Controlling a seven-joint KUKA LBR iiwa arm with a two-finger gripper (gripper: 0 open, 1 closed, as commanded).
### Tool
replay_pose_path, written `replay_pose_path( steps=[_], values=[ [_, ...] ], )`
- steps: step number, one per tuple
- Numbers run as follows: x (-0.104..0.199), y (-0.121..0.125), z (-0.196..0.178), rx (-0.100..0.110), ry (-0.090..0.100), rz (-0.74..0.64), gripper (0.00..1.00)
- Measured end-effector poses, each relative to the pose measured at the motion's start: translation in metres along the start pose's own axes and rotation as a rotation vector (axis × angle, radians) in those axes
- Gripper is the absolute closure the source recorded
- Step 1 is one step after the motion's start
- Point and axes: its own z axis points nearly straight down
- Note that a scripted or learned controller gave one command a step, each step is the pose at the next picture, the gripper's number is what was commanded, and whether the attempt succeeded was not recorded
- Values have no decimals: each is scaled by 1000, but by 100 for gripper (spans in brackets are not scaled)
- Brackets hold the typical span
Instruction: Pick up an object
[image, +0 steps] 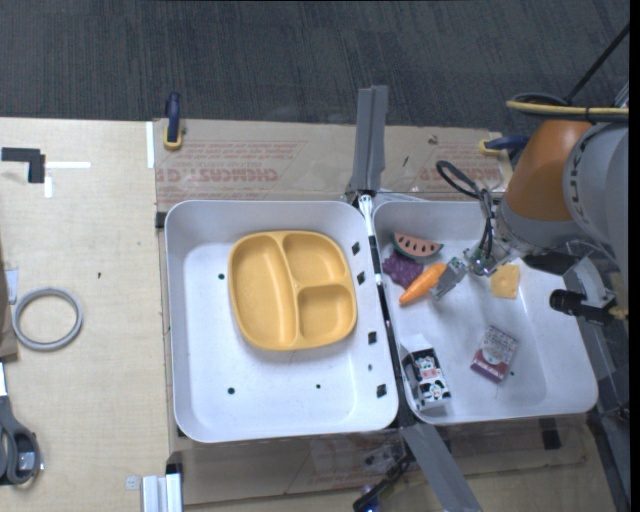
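In the right bin lie an orange carrot, a purple bunch of grapes, a watermelon slice, a yellow cheese wedge, a pink-and-white packet and a small black-and-white carton. The grey arm with its orange band reaches in from the right. My gripper hangs low over the bin, right beside the carrot's right end and left of the cheese. Nothing is visibly held.
The left bin holds a yellow divided plate. A grey divider bar runs between the bins at the back. On the bench at the left lie a grey tape ring and scissors.
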Motion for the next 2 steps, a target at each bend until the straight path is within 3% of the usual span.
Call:
replay_pose_path(
  steps=[1, 2],
  values=[
    [10, 57, 0, 0, 0, 201, 0],
    [9, 56, -9, 6, -2, 198, 100]
  ],
)
